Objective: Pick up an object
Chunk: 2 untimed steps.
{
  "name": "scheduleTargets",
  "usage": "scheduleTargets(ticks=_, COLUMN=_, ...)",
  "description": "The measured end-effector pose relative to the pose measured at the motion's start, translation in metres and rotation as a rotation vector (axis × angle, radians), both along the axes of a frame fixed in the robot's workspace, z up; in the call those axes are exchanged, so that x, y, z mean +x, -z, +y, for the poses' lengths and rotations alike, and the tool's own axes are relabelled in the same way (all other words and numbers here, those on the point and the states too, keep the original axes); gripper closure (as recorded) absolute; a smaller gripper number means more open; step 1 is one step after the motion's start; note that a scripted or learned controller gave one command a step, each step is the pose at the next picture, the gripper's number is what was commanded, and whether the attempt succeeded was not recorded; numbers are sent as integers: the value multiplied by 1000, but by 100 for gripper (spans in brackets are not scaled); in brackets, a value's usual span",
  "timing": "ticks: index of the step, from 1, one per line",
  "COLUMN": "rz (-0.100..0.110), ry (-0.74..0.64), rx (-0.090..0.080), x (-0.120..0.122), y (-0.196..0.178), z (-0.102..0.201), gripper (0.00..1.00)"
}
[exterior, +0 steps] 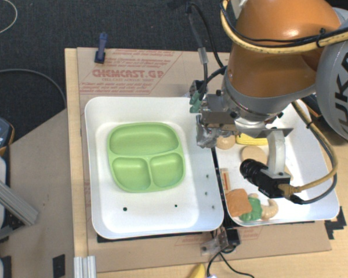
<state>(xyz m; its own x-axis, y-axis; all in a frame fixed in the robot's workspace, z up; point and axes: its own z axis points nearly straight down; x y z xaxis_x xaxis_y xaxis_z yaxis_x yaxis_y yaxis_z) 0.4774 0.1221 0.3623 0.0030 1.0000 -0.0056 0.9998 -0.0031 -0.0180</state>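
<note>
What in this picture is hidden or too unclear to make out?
- Gripper, camera view: the arm's wrist covers it, so its fingers' state is unreadable.
- Right bin: the arm hides its upper part.
- Yellow object: mostly under the arm.
- Small toys: too small to identify.

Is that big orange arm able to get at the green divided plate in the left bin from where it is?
Probably yes. The green plate lies alone in the left bin with nothing on top of it, and the arm hangs just beside it over the right bin.
</note>
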Motion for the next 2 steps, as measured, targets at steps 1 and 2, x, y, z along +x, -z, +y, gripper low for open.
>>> scheduleTargets(ticks=1, rz=-3, ry=3, rx=2, x=0, y=122, z=-36, gripper=100)
scheduleTargets(ticks=2, rz=-39, ry=-4, rx=8, x=38, y=-122, z=-47, gripper=100)
